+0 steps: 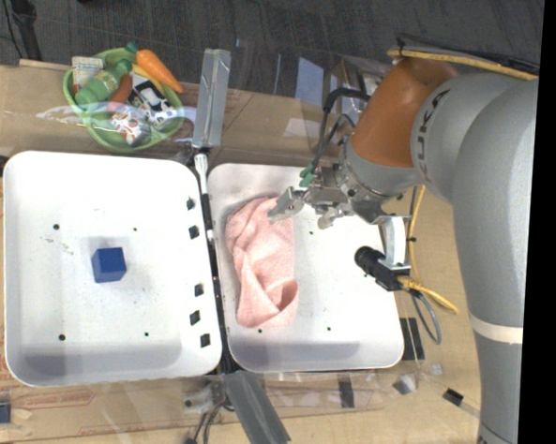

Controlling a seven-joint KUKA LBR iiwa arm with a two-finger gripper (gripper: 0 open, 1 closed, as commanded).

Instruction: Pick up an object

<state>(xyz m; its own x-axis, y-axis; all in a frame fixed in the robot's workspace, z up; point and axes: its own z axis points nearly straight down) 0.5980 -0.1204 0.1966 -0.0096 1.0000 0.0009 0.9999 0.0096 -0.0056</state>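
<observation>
From above, my gripper hangs over the far part of the right bin, its two fingers spread apart with nothing between them. One fingertip sits just at the far right edge of the pink cloth, which lies crumpled along the bin's left side, running from far to near; whether I touch it I cannot tell. To the right of the cloth the bin floor is bare white, so there is room on that side. The divider between the bins runs close along the cloth's left edge. In the left bin a small blue cube sits alone, well clear of every wall. Beyond that bin's far rim stands a green bowl of toy food, a carrot among it; the rest is too jumbled to name. My own wrist and arm hide the bench's right side.
</observation>
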